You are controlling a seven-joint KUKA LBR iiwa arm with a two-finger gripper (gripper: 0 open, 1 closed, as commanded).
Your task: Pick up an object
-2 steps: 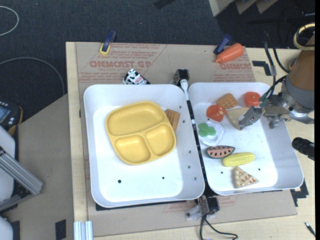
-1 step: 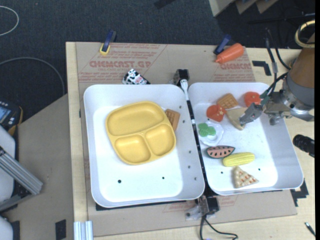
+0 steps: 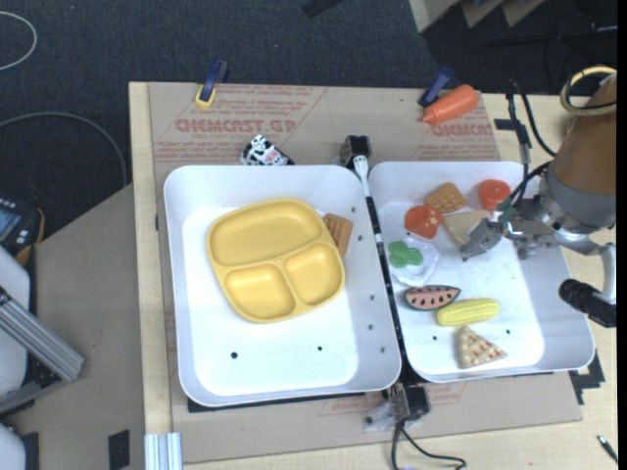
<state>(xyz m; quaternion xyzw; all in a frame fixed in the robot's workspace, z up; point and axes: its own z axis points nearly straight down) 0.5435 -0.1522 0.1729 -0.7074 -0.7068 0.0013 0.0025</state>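
Reaching in from the right edge, arm [image 3: 586,160] partly cut off by the frame. Jaws low over the right bin [image 3: 549,331], beside a tan wedge [image 3: 462,226]; apart or together, cannot tell, too blurred. Nearby: waffle [image 3: 445,200], tomato [image 3: 422,220], watermelon slice [image 3: 432,297], corn [image 3: 467,311]. In the left bin [image 3: 186,292], a yellow tray [image 3: 274,258] half hiding a brown piece [image 3: 339,231].

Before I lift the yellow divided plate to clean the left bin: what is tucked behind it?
A brown waffle-like piece pokes out past the right rim of the yellow divided plate in the left bin. How far it runs under the plate is covered.
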